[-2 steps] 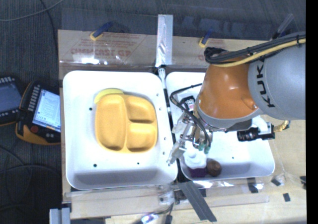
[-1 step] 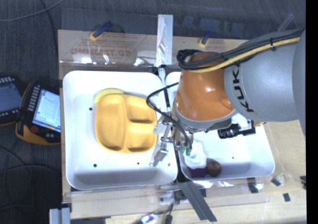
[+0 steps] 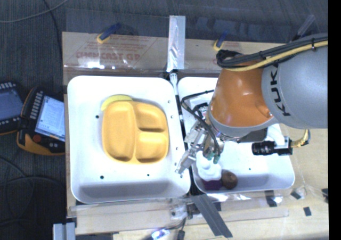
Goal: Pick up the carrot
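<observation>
Hand (image 3: 205, 151) low in right bin (image 3: 277, 180), near-left corner, above a white and purple object (image 3: 209, 172) and a brown one (image 3: 229, 179); its opening: cannot tell. Carrot not identifiable. Search step; next move needs the carrot located.

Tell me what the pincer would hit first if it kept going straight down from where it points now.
Probably the white object directly beneath the pincer in the right bin. A purple item and a brown one lie just beyond it. Depth is hard to judge from this slanted view.
</observation>
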Motion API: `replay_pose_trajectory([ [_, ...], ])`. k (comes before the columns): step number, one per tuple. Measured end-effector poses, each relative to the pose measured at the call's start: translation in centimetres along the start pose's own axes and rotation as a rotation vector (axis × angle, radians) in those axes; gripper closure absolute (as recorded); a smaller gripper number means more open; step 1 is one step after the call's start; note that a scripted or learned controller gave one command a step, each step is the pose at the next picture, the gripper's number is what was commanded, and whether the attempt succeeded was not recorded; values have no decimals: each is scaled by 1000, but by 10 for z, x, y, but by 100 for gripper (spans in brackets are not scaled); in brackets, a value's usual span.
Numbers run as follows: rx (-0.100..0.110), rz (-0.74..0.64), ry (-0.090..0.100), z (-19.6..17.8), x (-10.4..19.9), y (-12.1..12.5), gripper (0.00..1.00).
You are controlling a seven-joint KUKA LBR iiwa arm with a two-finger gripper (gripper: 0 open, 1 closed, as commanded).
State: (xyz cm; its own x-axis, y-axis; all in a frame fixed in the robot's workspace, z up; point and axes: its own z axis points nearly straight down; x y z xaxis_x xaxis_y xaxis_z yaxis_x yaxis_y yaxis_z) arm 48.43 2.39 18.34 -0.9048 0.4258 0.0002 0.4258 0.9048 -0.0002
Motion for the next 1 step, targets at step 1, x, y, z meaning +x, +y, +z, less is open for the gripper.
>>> replay_pose_trajectory([
  [1,-2,-1,-1,-9,-1,2,100],
])
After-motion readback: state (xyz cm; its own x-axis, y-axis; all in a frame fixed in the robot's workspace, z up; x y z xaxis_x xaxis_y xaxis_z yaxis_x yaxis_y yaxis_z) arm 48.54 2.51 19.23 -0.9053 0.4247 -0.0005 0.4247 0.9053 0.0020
